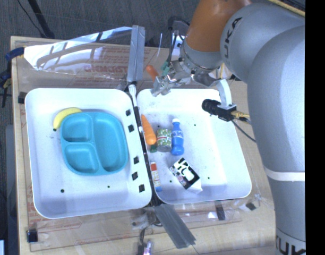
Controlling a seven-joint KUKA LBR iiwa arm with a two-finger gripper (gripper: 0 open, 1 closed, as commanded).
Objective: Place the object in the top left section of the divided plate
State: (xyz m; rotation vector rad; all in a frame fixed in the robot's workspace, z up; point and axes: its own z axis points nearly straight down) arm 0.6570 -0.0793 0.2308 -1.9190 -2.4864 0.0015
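Note:
A blue divided plate [94,142] lies in the left bin [40,190]. Its top left section [77,128] holds nothing. A yellow banana [65,115] lies against the plate's far left rim. In the right bin [226,163] lie an orange carrot [147,130], a green can [163,139], a blue bottle [177,137] and a black-and-white box [185,174]. My gripper [163,83] hangs over the far left corner of the right bin, above and behind the carrot. A small orange piece [151,71] shows just left of it.
A grey divider bar [135,54] runs between the bins at the back. Clear plastic sheeting [72,54] lies behind the left bin. A black cable plug [215,108] hangs over the right bin's far side. A small red-and-white item [154,173] lies by the right bin's left wall.

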